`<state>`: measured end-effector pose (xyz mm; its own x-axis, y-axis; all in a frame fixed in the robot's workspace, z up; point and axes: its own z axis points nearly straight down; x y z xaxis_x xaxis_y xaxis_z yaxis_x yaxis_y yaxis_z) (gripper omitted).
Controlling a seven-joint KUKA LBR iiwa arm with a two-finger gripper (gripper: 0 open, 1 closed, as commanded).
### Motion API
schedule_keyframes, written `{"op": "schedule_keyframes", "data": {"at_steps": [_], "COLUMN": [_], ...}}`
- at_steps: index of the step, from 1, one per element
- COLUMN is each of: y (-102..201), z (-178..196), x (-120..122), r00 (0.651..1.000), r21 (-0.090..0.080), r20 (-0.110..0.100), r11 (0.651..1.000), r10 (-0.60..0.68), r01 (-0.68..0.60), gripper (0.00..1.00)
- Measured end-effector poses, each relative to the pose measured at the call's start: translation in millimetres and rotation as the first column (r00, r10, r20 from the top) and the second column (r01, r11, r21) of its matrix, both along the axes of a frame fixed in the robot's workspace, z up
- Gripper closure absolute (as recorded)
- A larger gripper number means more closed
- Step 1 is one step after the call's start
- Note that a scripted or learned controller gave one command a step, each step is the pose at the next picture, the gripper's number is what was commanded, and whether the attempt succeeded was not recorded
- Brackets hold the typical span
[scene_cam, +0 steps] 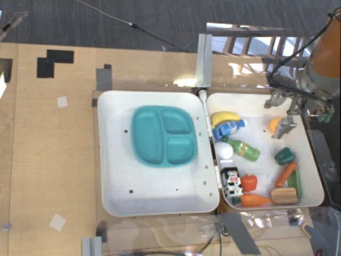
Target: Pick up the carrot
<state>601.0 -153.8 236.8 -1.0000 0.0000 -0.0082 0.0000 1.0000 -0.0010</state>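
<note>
Carrot (285,174) lies well below the fingers (284,128), which hang open, gripping nothing

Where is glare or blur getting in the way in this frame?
In the camera view: bright glare on the metal frame behind the right bin and on the bench by the divider post; both bins are evenly lit with soft shadows; the carrot reads clearly; the gripper is slightly soft, so its state is unclear.
</note>
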Motion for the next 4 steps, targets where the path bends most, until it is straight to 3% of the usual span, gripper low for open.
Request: {"op": "schedule_keyframes", "data": {"at_steps": [1,2,3,4], "y": [-52.0,-54.2,-51.4,-50.9], "z": [-40.7,-148.8,-147.5,-147.9], "x": [41.0,63.6,11.1,49.1], "r00": [0.993,0.982,0.977,0.990], "r21": [0.001,-0.002,0.001,0.000], "r20": [0.000,-0.013,0.005,0.006], "r11": [0.993,0.982,0.977,0.990], "r10": [-0.119,-0.190,-0.211,-0.144], "r01": [0.119,0.190,0.211,0.144], "gripper": [0.00,0.00,0.00,0.00]}}
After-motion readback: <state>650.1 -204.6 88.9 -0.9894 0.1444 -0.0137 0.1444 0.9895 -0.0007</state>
